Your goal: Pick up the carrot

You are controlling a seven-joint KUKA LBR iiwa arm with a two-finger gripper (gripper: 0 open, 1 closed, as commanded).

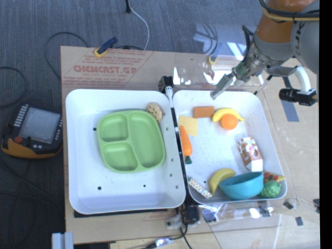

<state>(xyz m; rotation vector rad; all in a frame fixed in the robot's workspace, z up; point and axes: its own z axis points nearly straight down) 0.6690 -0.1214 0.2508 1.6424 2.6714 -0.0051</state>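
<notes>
Along the left wall of the right bin: carrot [185,141], lying lengthwise beside the divider, green tip toward the frame's bottom.
Neighbours: yellow cheese slice [189,125] touching its upper end; green divided plate [130,140] in the left bin across the divider.
Handling: likely a light, stiff plastic toy with a smooth, slippery skin; best pinched across its narrow middle, though the bin wall crowds one side.
Hand: hand [217,92] hovers at upper right over the right bin's [270,134] far rim, well apart from the carrot, gripping nothing visible.
Fingers: too slim and blurred to tell whether apart or together.
</notes>
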